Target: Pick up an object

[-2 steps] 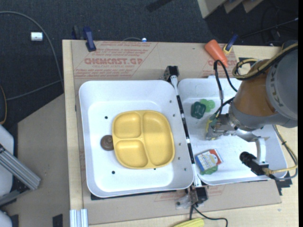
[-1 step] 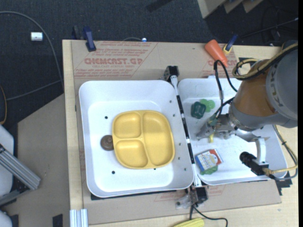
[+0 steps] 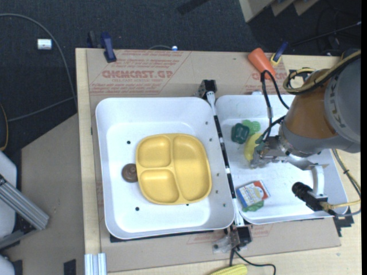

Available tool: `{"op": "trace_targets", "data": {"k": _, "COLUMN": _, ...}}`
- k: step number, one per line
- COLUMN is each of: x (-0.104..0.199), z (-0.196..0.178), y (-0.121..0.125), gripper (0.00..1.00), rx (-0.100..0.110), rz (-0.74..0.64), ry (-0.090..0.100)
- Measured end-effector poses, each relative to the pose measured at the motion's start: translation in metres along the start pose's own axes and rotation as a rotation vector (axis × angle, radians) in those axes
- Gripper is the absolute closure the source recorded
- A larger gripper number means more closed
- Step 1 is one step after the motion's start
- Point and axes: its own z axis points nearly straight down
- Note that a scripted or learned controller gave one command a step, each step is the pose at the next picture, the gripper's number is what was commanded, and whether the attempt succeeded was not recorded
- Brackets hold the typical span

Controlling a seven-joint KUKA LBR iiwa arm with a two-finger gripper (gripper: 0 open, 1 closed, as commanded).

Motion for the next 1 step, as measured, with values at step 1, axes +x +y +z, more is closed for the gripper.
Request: {"op": "trace_targets", "data": {"k": 1, "x": 0.0000, "z": 0.0001, "y": -0.0001, "gripper": 0.00, "rx": 0.000, "rz": 0.000, "ry": 0.000}}
